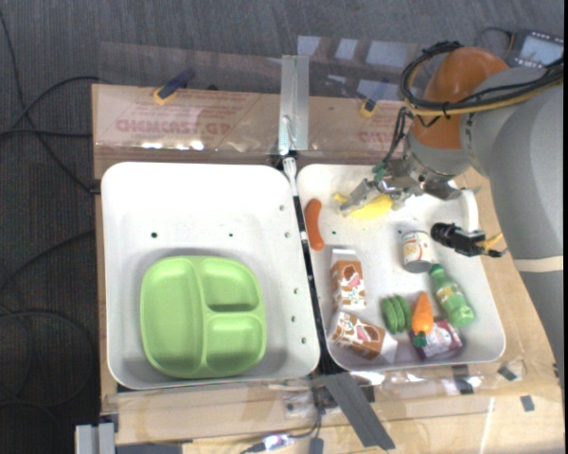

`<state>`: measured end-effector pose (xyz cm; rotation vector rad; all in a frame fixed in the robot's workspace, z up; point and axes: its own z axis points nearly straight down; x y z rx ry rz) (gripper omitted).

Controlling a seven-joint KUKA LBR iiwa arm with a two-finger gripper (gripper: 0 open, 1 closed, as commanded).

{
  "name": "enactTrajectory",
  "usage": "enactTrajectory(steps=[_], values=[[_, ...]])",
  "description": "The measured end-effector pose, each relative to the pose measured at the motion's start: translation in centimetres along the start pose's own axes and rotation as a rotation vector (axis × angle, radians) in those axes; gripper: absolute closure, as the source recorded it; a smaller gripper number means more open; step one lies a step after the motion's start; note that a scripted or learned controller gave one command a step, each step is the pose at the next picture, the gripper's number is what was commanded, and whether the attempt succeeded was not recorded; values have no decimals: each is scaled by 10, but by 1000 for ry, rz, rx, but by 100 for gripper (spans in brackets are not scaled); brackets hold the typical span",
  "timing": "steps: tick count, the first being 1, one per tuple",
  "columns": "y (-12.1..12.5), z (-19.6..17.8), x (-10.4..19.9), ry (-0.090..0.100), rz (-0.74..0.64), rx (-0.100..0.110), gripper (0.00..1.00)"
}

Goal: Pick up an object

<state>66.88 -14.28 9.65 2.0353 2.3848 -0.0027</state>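
Found, nearest the front wall of the right bin (374, 253), a printed carton (358, 335) and a magenta pack (442, 341), the latter partly hidden under a carrot (422, 314). Noted a dark green vegetable (394, 312) just beside the carrot, a green bottle (452, 297) near the right wall, and a second carton (348, 285) behind the first. Further back, saw a small can (417, 250), and an orange sausage (313, 225) lying along the left wall.

In the left bin (199, 216), saw a green divided plate (204, 315) towards the front, with bare floor behind it.

At the far end of the right bin, found the yellow object (367, 208), partly covered by the end effector (377, 193) directly above it; could not tell whether touching or apart. Could not tell either whether the end effector was spread, pressed together or pinching anything. Could not make out the yellow object's full shape.

Saw open floor between sausage and can, and between yellow object and cartons. Lost the grey arm (540, 178) past the right edge.
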Motion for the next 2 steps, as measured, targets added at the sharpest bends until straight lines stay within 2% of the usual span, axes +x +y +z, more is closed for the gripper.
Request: enactTrajectory(steps=[1, 2], values=[[-28, 8, 19, 0, -261, -4, 100], [16, -143, 92, 6, -389, -1, 100]])
